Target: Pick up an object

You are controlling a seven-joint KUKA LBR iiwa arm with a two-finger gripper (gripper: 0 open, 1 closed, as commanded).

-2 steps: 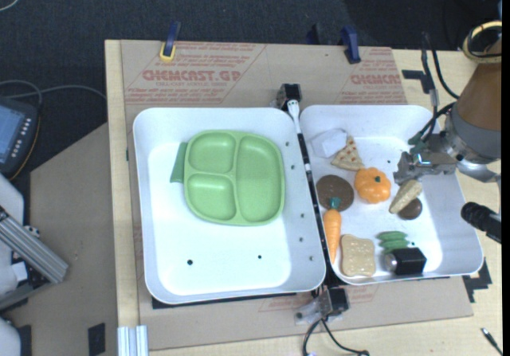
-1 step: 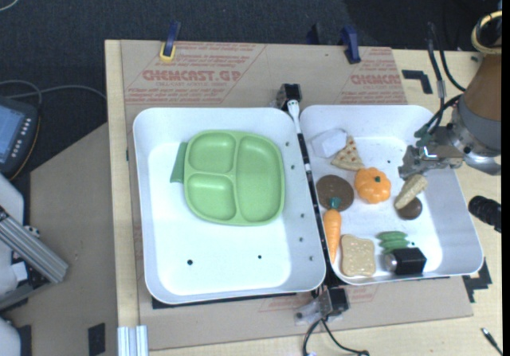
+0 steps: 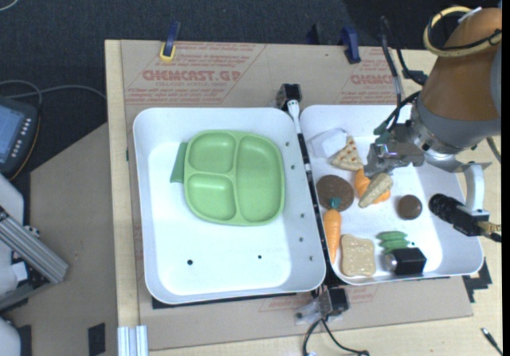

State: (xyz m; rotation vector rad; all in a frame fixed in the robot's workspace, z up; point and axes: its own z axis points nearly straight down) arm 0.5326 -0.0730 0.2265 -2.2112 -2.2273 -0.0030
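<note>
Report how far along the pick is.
Done: the arm has reached over the right bin. In hand: the tool sits low beside the bread wedge and orange piece; no grasp is visible. Left: gripping and lifting one item.

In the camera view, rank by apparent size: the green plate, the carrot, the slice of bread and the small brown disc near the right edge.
1. Green plate, by far the largest.
2. Slice of bread and carrot: similar overall, the bread wider, the carrot longer; no clear ranking.
3. Small brown disc, the smallest.
</note>
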